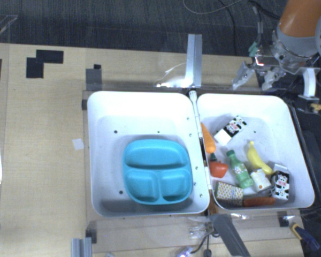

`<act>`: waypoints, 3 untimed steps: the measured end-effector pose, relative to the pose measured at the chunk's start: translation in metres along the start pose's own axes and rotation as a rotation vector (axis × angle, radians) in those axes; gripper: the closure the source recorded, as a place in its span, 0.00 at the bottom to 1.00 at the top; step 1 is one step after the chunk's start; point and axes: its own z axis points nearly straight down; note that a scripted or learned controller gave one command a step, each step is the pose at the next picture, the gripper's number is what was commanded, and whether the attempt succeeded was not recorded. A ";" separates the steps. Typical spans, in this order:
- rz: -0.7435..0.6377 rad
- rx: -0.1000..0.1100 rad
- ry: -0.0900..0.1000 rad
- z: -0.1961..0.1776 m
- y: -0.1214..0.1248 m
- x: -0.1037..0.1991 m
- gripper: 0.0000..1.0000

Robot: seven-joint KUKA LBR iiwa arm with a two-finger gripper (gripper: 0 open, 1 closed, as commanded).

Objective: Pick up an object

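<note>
Tool (261, 75) open, gripping nothing, above the far rim of the right bin (297, 123). Objects lie below-left of it in that bin: one banana (258, 157), one green bottle (238, 169), one carrot (208, 138), two cow-print cartons (235, 125). Left bin (104, 116): one blue tray (157, 170).

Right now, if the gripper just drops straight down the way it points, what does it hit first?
Probably the back rim of the right bin. The gripper hangs above that edge, fingers spread, short of the toys. Depth is unclear from this slant, so it could land just inside.
</note>
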 end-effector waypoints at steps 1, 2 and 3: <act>0.048 0.002 0.000 0.105 -0.064 -0.012 0.00; 0.088 -0.009 -0.003 0.189 -0.122 -0.068 0.00; 0.085 -0.014 0.000 0.178 -0.120 -0.065 1.00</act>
